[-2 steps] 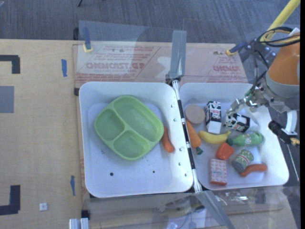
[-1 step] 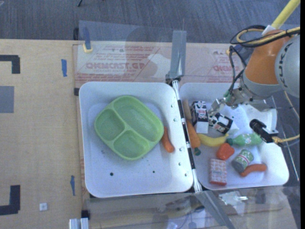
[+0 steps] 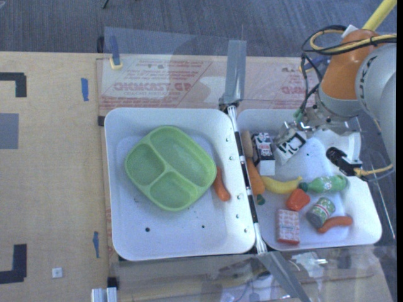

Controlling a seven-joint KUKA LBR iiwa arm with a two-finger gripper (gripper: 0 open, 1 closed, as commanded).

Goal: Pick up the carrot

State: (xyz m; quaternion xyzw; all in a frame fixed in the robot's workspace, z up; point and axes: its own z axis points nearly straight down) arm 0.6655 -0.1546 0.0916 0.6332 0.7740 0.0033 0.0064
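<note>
On the wooden bench [image 3: 50, 187], the carrot [image 3: 220, 187] lies in the left bin [image 3: 182, 238], touching the green plate [image 3: 170, 167]. The gripper [image 3: 291, 142] hovers over the right bin [image 3: 362, 222]; its grasp I cannot tell. It should descend beside the plate, not on it.

Green plate [image 3: 170, 167], orange carrot [image 3: 220, 187], yellow banana [image 3: 281, 184], white bins [image 3: 182, 231].

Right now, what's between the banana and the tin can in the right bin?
In the camera view, an orange-red toy pepper lies between the banana and the tin can.
</note>
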